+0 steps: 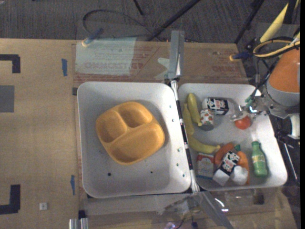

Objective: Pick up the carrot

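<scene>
The carrot (pixel 225 151) was seen in the right bin (pixel 279 175), toward its front edge, lying partly beneath a small black-and-white carton (pixel 229 162) and touching an orange fruit (pixel 243 159) on its right. A white piece (pixel 239 175) lay just below that fruit. A yellow banana (pixel 202 146) lay just to the carrot's left, and a small red-and-white box (pixel 205 166) sat beside it near the bin's front. A green bottle (pixel 259 159) lay near the bin's right wall. Two more bananas (pixel 192 109) were placed along the left wall, beside a small can (pixel 207 119) and another patterned carton (pixel 215 105). The tool (pixel 248 108) was located over the back right part of the same bin, just above a red tomato (pixel 242 122), well apart from the carrot. Whether the tool was open or closed could not be told. In the left bin (pixel 90 175), a yellow divided plate (pixel 129 131) was set near the middle.
</scene>
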{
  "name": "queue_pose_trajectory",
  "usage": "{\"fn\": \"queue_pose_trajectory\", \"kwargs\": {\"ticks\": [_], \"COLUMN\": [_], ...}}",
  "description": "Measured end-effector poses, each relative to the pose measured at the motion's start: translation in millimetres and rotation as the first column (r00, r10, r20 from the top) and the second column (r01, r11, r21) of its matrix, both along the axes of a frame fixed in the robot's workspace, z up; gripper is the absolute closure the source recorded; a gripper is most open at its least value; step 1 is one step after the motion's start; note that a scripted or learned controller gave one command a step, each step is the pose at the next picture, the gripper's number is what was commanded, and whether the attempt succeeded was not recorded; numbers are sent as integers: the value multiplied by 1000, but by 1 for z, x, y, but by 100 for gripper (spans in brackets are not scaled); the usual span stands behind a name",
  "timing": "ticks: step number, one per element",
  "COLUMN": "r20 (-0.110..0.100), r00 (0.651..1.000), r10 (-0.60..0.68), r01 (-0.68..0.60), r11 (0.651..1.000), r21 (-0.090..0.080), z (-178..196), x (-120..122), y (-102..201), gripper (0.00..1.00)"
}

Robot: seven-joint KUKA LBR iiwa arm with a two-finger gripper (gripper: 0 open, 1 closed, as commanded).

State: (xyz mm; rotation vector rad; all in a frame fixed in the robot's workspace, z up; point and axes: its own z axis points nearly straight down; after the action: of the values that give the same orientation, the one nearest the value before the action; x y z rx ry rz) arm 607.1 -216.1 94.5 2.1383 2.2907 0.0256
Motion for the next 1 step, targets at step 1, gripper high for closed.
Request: {"fn": "queue_pose_trajectory", "kwargs": {"ticks": [1], "r20": [3], "r00": [977], "r10": [213], "r01": [-213], "r11": [977], "r21": [-11], "z": [0], "x": [-9], "y": [-3], "gripper": [100]}}
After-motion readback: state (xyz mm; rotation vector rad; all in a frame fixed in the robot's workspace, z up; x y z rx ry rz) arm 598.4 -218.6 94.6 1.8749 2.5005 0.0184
